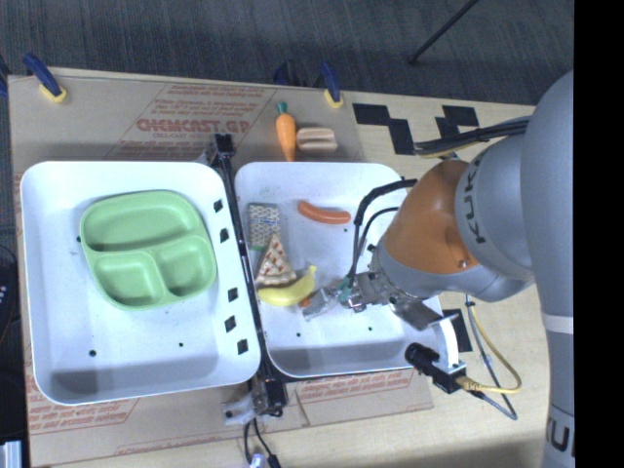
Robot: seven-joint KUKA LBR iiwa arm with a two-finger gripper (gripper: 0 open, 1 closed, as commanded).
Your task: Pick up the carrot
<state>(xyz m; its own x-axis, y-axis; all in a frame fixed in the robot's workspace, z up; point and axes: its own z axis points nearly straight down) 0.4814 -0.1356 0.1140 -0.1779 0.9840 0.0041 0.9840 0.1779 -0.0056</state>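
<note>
Cardboard covers the bench point(195, 115), which bears two white bins side by side. Left bin point(49, 261) holds a green divided plate point(146, 247); right bin point(380, 344) holds a sausage point(323, 213), a pizza slice point(274, 261), a banana point(291, 291) and a grey patterned piece point(262, 224). The grey arm point(507, 222) reaches low into the right bin, its gripper point(327, 300) just beside the banana; whether it is open or closed cannot be told. The carrot point(285, 135), small, orange with a green top, lies outside both bins on the cardboard past the right bin's far rim, beside a hot dog bun point(316, 140). Closing here would likely catch the banana, since the gripper sits well apart from the carrot.
</note>
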